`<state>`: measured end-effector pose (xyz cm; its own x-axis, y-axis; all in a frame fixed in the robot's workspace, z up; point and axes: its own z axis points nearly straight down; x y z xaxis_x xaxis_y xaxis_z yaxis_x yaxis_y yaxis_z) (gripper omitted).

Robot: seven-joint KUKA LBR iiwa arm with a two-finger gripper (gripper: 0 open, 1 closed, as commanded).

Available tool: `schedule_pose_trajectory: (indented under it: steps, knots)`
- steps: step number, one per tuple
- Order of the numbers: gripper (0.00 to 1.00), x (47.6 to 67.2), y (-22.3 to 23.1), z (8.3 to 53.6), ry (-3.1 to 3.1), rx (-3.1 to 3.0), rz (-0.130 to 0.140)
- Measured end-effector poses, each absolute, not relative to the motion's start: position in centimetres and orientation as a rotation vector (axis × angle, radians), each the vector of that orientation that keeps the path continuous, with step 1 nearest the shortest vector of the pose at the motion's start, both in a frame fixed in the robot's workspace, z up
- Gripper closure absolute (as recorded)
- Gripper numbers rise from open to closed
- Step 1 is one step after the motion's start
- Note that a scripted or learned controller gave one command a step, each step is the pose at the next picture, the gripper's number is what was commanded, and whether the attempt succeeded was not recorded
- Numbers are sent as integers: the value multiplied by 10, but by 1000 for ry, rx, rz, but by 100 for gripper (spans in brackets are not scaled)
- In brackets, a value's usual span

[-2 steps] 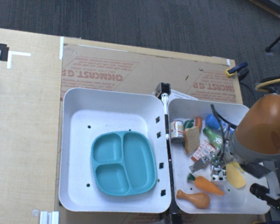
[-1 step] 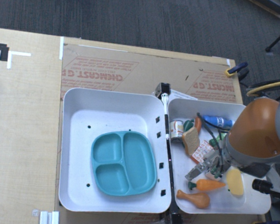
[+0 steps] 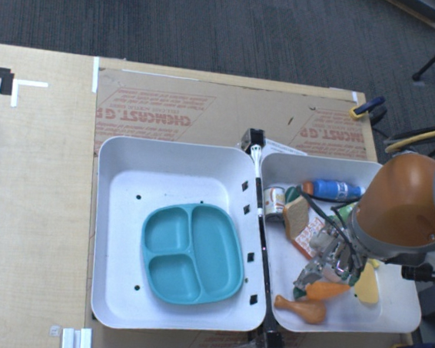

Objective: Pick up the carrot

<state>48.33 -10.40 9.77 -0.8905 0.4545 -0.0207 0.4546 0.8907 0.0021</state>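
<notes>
Just one carrot [image 3: 327, 291], two bins [image 3: 112, 220].

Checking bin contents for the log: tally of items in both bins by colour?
Teal: 1, divided plate, left bin
Orange: 2, carrot, chicken drumstick
Blue: 1, bottle
Yellow: 1, banana
Brown: 1, bread slice
Silver: 1, can
Total: 7 discernible

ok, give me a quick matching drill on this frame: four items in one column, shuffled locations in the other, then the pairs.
Items
1. teal divided plate
2. blue bottle
3. carrot
4. yellow piece

Locations
A. far edge of the right bin
B. right bin, just below the end effector
C. alone in the left bin
D. right bin, right of the carrot

Pairs: 1-C, 2-A, 3-B, 4-D
</notes>
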Motion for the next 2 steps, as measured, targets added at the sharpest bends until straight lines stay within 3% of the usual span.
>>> schedule_pose_trajectory:
  steps: [1, 2]
  knots:
    - [100, 488, -105, 108, 3017, 737, 0]
    - [0, 488, -105, 108, 3018, 736, 0]
